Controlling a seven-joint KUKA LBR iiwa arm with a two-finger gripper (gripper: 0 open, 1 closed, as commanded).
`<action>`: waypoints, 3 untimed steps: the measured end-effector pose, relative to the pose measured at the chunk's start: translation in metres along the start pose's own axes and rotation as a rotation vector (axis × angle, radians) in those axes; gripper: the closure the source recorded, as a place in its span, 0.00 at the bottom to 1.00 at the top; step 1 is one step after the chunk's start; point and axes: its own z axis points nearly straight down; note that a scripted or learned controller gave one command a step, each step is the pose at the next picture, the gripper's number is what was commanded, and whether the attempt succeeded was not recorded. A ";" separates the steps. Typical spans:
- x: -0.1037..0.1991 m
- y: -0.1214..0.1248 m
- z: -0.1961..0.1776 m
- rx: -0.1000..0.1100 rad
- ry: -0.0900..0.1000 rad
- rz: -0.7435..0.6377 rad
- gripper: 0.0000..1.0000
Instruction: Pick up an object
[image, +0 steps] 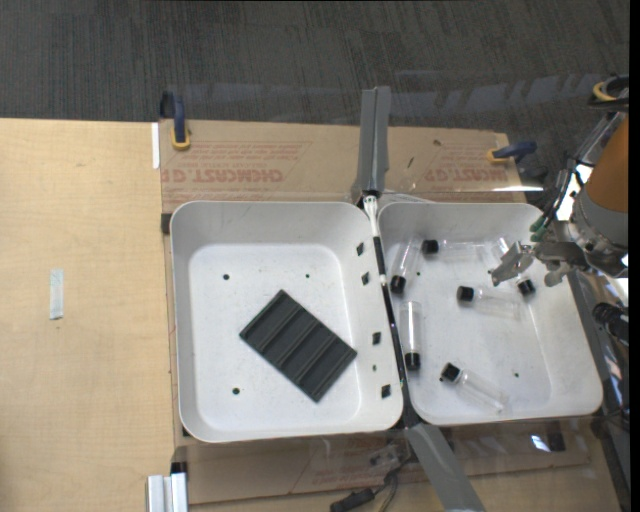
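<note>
A dark grey ribbed rectangular plate (298, 345) lies tilted in the middle of the left bin (200, 400). Several clear tubes with black caps lie scattered in the right bin (570, 400). One tube (410, 335) lies along the left wall and another (470, 385) near the front. A third tube (480, 297) lies in the middle. My gripper (512, 264) hangs over the right bin's far right part, just above a black-capped tube (526, 287). Nothing is seen held in it.
A grey divider bar (375, 145) runs between the bins at the back. Brown cardboard (260, 165) with blue clamps lies behind the bins. A wooden bench top (80, 300) spreads to the left. The arm's body (605, 190) stands over the right bin's right edge.
</note>
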 end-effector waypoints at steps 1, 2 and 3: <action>-0.026 0.039 0.081 -0.002 -0.001 -0.048 0.00; -0.027 0.039 0.071 -0.003 -0.002 -0.047 1.00; -0.027 0.039 0.071 -0.003 -0.002 -0.047 0.00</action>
